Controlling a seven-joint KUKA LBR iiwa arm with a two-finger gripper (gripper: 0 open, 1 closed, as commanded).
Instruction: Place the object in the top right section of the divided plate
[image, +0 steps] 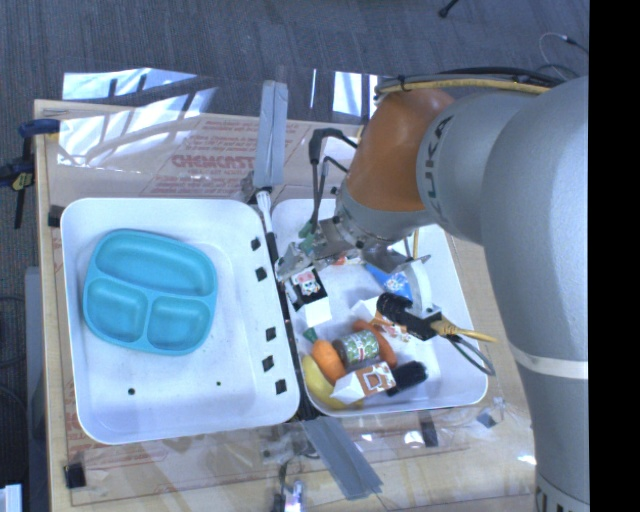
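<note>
- Candidate objects, carrot (328, 358) and green can (362, 348), lie heaped just below the claw (300, 262), so it works inside the right bin (450, 290).
- Claw grip state: can't tell, wrist blocks it.
- Blue divided plate (150, 291) sits well left, unloaded, awaiting drop.

The arm (480, 150) hides the right bin's (455, 395) far corner. The gripper (312, 262) is too cluttered to read.
</note>
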